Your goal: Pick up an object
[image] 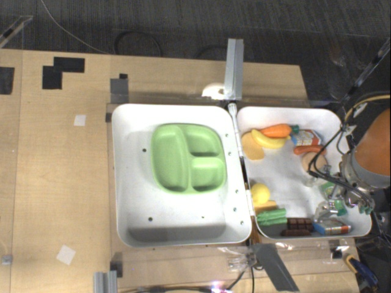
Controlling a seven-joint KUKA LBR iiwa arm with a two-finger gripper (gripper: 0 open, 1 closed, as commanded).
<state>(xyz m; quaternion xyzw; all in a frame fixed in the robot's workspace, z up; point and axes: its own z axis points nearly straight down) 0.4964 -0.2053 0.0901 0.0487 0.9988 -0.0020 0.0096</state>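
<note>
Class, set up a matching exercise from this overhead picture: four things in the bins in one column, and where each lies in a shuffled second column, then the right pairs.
Things:
1. green divided tray
2. carrot
3. brown chocolate bar
4. gripper

Places:
A. near edge of the right bin
B. middle of the left bin
C. right bin's near right corner, above the toys
D. far side of the right bin, beside the banana

Pairs: 1-B, 2-D, 3-A, 4-C

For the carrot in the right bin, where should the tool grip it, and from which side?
Grip the carrot across its thick orange middle, coming straight down from above. It lies flat, lengthwise left to right, so fingers should close front-to-back across it. The banana touches its near side, leaving little room there.
</note>
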